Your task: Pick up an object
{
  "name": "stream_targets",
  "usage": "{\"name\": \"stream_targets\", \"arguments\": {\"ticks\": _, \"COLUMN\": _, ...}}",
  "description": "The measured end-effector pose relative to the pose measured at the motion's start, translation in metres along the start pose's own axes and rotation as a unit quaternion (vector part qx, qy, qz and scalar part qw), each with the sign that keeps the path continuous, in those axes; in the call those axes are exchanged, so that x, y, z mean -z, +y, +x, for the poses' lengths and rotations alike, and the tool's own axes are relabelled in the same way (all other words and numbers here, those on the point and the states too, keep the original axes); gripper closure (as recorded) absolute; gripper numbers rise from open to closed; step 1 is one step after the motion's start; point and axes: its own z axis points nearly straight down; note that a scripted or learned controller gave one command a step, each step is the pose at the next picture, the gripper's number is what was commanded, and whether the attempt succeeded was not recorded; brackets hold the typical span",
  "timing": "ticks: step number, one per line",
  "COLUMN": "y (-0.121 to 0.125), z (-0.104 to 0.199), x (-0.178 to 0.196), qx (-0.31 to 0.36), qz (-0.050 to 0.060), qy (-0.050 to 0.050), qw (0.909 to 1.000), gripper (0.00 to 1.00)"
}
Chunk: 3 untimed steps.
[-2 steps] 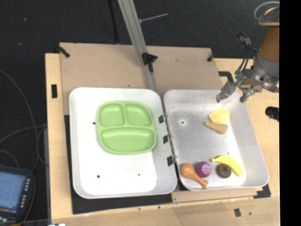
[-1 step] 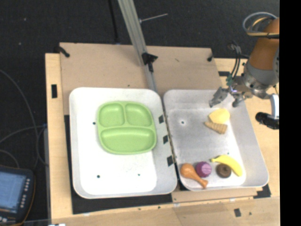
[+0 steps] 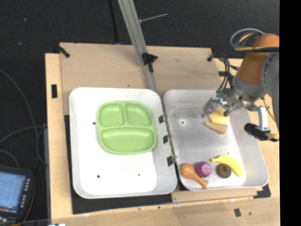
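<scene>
We log two shallow white bins side by side on the bench. The left bin (image 3: 84, 173) holds a green three-compartment plate (image 3: 126, 127), lying flat toward its upper half; all three compartments look bare.

The right bin (image 3: 197, 140) holds the loose objects. Along its near edge, from left to right, we see an orange pear-shaped toy (image 3: 193, 172), a purple round toy (image 3: 203, 168), a dark brown doughnut-like piece (image 3: 224, 171), and a yellow banana (image 3: 229, 164) just beside and partly behind that piece. In the upper right part of the same bin lie a pale yellow piece (image 3: 217, 115) and, touching it below, a tan ridged wedge (image 3: 216, 126).

The gripper (image 3: 220, 107) sits directly over the pale yellow piece. We cannot tell whether it is released or clenched, nor whether the piece is grasped.
</scene>
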Motion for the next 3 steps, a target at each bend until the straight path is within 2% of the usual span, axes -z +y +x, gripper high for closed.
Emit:
{"name": "stream_targets", "arguments": {"ticks": 1, "y": 0.003, "z": -0.001, "x": 0.016, "qx": 0.001, "qz": -0.004, "qy": -0.002, "qw": 1.0000, "gripper": 1.00}}
{"name": "stream_targets", "arguments": {"ticks": 2, "y": 0.004, "z": -0.012, "x": 0.068, "qx": -0.003, "qz": -0.006, "qy": -0.002, "qw": 1.0000, "gripper": 1.00}}
{"name": "stream_targets", "arguments": {"ticks": 3, "y": 0.014, "z": -0.010, "x": 0.124, "qx": -0.002, "qz": -0.007, "qy": -0.001, "qw": 1.0000, "gripper": 1.00}}
